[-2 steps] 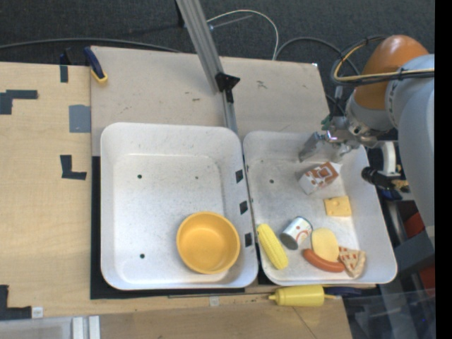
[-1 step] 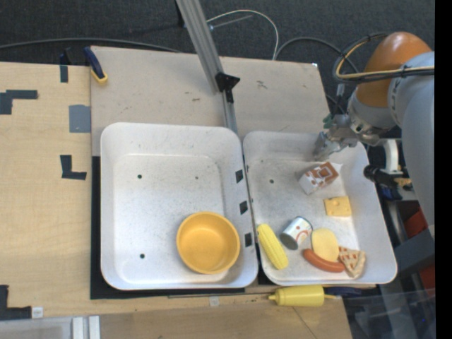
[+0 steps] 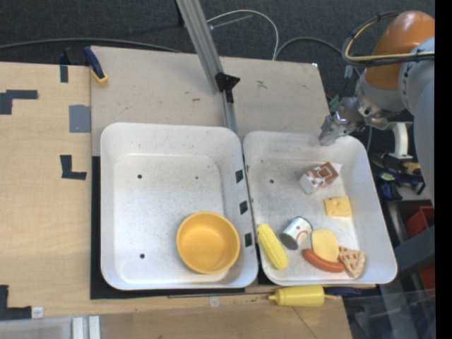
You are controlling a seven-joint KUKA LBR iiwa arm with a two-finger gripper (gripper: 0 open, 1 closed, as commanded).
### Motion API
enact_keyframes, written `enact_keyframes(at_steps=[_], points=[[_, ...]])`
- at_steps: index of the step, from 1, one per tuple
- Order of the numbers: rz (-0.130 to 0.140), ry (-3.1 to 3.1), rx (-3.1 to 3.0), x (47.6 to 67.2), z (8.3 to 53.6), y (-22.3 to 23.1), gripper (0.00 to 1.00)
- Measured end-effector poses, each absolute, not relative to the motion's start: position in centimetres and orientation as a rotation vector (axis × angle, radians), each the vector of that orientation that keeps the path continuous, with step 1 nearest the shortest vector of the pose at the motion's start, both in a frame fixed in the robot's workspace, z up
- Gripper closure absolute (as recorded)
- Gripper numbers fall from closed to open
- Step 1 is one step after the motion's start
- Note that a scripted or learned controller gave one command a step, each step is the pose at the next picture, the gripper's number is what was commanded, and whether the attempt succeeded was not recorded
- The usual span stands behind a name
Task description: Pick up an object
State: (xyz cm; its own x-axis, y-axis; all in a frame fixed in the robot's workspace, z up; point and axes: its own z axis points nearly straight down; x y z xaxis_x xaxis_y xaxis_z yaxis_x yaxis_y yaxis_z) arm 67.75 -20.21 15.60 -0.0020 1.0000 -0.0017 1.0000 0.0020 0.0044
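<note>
From my feed I see a dark carpeted floor (image 3: 296, 13) beyond the bench, crossed by pale cables (image 3: 247, 16). The light wooden benchtop (image 3: 42, 210) carries strips of dark tape (image 3: 70, 167) and a grey patch. A beige board (image 3: 162, 90) lies further back, with a metal pole (image 3: 201, 34) slanting over it.

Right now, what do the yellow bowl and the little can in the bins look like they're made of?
The yellow bowl looks like moulded plastic: one even colour, a smooth, slightly shiny surface. The can appears to be metal, or a plastic toy imitating it: its end is grey and its side carries a white and red label.
</note>
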Motion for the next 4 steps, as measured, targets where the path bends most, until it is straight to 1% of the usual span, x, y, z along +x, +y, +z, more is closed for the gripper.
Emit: enact_keyframes(at_steps=[1, 2, 3, 4], points=[[0.003, 2.220, 2.216, 67.5, 20.3, -20.8, 1.00], [0.003, 2.222, 2.217, 67.6, 23.7, -20.8, 1.00], [-0.002, 2.229, 2.218, 65.5, 22.5, -15.9, 1.00], [-0.001, 2.230, 2.217, 64.6, 22.4, -10.8, 1.00]])
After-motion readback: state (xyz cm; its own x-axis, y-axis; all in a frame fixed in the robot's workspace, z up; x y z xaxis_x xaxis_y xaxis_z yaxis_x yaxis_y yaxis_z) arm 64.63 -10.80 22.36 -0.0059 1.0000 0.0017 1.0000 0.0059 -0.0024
